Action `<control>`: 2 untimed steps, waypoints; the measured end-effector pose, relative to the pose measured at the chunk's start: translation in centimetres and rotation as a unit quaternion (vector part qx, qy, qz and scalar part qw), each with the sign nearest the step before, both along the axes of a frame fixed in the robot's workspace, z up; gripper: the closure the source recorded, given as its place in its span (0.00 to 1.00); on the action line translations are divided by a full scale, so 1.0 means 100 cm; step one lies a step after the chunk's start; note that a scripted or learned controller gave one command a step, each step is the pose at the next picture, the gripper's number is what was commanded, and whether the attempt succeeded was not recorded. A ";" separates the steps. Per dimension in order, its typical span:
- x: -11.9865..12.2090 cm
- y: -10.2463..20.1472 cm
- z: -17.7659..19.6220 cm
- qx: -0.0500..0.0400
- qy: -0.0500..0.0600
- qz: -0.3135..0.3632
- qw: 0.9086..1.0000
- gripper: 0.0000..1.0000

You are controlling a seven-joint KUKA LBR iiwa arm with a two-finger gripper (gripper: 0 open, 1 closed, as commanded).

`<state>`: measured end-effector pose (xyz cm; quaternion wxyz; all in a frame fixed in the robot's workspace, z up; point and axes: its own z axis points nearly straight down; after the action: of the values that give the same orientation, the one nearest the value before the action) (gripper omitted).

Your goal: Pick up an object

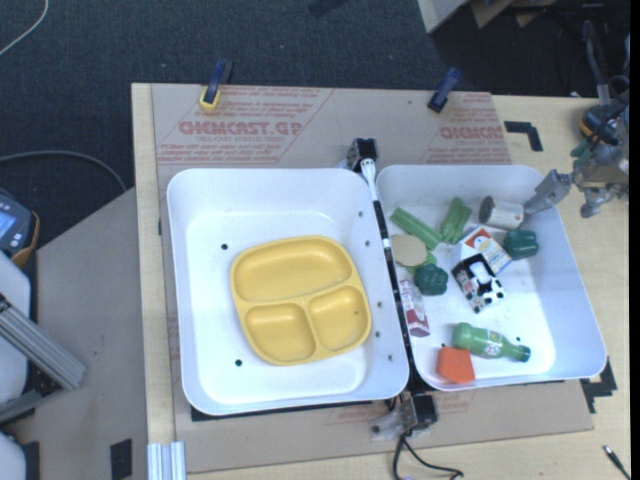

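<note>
Nothing had yet been lifted when the overhead camera caught the counter (300, 118) and its two white bins. By every sign the pick had barely begun: the approach, the grasp and the lift all appeared to lie ahead.

Nearest the camera, at about 6 o'clock in the right bin (575, 308), an orange block (455, 366) lay just beside a green bottle (488, 342) resting on its side. Above them, near the bin's centre, sat a black-and-white carton (480, 273) and a dark green lump (432, 279), with a small packet (414, 308) pressed against the divider at 9 o'clock. Farther back, pale green pieces (435, 226), a tan disc (408, 250), a dark green cap-like item (521, 242) and a white cylinder (502, 213) crowded toward 12 o'clock. Any of these could have served as the target.

The left bin (195, 268) held a yellow divided tray (300, 296) at its centre.

The gripper (562, 190) hovered at the right bin's rim, at roughly 2 o'clock, holding nothing visible. Whether it was spread wide or closed narrow could not be told; the metal there was small and blurred, and the arm (605, 138) behind it was cut off at the frame's edge. Several small objects were too indistinct to identify.
</note>
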<state>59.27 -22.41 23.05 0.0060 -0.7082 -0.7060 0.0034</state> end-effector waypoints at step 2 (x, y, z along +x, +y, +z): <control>-0.006 0.007 -0.042 -0.001 -0.004 0.002 1.000 0.00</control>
<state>58.71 -21.73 18.83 0.0027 -0.7070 -0.7072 0.0012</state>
